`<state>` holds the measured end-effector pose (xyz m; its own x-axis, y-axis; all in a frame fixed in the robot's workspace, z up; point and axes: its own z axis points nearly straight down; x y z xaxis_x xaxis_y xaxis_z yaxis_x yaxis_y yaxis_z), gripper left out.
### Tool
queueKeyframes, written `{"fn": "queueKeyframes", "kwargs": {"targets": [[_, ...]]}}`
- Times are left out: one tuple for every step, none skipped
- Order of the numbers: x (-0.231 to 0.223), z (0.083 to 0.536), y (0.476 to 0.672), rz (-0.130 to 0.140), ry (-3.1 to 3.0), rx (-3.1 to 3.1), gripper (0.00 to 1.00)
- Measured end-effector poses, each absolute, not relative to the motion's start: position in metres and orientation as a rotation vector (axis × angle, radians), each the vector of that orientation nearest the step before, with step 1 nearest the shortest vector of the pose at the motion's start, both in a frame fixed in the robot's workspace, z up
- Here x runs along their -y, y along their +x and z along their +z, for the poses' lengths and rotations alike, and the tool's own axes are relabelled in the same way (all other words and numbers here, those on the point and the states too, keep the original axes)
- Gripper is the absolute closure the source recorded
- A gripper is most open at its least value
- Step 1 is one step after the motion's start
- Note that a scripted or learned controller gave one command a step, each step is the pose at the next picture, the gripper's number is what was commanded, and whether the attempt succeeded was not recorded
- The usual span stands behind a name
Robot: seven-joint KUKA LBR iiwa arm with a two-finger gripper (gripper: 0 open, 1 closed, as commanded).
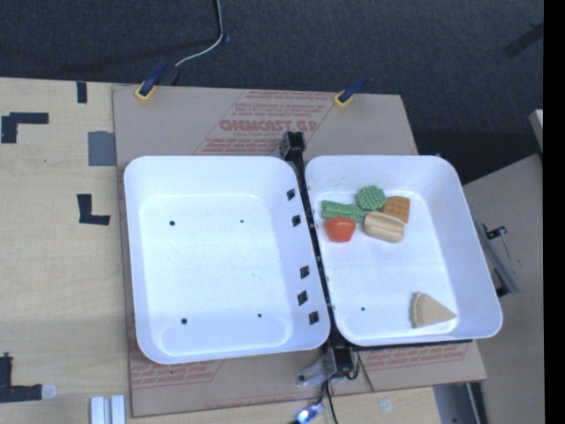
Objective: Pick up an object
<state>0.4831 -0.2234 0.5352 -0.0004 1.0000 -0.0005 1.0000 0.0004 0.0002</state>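
The right bin holds several toy food pieces. A green broccoli-like piece lies near the bin's upper left, with a red tomato just below it. A tan bread roll rests beside the tomato, and an orange waffle-like piece sits above the roll. A tan wedge lies alone near the bin's lower right corner.
The left bin stands beside the right one, joined by a black-clipped seam. Both rest on a cardboard sheet held by yellow-and-blue clamps. A white cable runs across the dark floor behind.
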Motion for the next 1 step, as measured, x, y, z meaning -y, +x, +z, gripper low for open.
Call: {"fn": "queueKeyframes", "kwargs": {"targets": [[0.2233, 0.5453, 0.4847, -0.002, 2.218, -2.221, 1.00]]}}
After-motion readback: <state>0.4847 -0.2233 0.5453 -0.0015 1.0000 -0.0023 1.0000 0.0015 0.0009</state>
